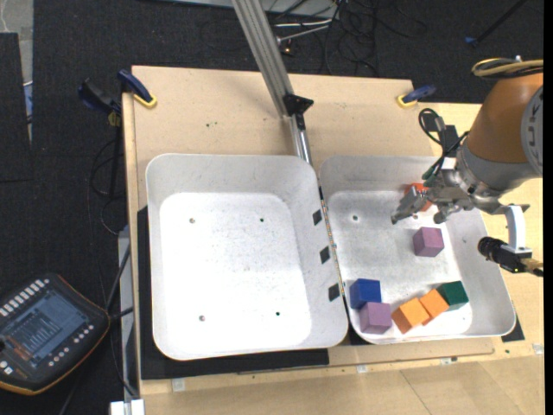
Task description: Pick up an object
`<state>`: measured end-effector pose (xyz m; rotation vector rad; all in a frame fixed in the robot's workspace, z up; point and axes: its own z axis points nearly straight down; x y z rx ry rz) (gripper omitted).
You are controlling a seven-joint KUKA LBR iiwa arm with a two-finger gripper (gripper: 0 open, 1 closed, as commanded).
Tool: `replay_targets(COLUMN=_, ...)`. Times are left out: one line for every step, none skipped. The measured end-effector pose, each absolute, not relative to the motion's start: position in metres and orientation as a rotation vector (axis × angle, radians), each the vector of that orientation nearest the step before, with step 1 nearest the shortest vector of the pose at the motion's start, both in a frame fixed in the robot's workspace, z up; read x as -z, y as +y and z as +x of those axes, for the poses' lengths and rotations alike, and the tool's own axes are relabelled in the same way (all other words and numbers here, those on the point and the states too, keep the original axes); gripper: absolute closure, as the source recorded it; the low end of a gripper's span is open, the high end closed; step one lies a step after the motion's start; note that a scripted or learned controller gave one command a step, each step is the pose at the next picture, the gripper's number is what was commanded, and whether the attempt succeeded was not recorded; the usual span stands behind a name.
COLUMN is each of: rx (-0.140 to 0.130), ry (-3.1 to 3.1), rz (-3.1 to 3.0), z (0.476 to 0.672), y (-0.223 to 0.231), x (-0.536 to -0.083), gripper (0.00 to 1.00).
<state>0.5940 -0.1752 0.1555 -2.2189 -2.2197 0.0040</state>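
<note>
Near the front wall of my right bin (492, 322), at about six o'clock from me, sit four blocks in a bunch: a blue block (365, 291), a purple block (375, 316), an orange block (412, 311) and a green block (453, 296). They touch or nearly touch, so there is little room between them. A second purple cube (428, 241) sits alone just below my fingers (420, 206), with bare floor around it. My fingers are too small and dark to see well; I cannot tell how wide they are. At nine o'clock, the left bin (164, 232) has lots of room.
</note>
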Motion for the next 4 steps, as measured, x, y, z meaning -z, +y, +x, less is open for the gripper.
replay_targets(rx=0.000, ry=-2.223, rz=-2.223, z=0.595, y=-0.176, x=-0.169, gripper=1.00)
replay_targets(rx=0.005, ry=-2.230, rz=-2.221, z=0.601, y=-0.168, x=-0.216, gripper=1.00)
replay_targets(rx=0.005, ry=-2.230, rz=-2.223, z=0.603, y=-0.168, x=-0.270, gripper=1.00)
replay_targets(rx=0.002, ry=-2.229, rz=-2.213, z=0.604, y=-0.108, x=-0.265, gripper=1.00)
